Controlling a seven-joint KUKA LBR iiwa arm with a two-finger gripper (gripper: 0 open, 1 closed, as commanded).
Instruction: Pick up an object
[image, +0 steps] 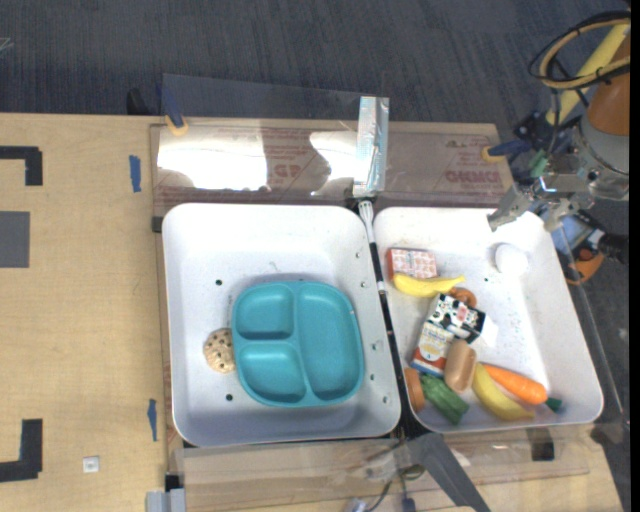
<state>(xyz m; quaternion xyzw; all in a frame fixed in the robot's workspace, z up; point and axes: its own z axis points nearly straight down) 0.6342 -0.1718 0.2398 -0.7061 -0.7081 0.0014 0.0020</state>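
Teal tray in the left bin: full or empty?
Empty: all three compartments of the tray show bare teal. The cookie lies beside it, outside.

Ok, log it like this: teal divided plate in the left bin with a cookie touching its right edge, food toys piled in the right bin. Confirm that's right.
One detail is wrong. In the camera view the cookie sits by the left edge of the teal divided plate, not its right edge. The rest holds: the plate is in the left bin, and the food toys are piled in the right bin.
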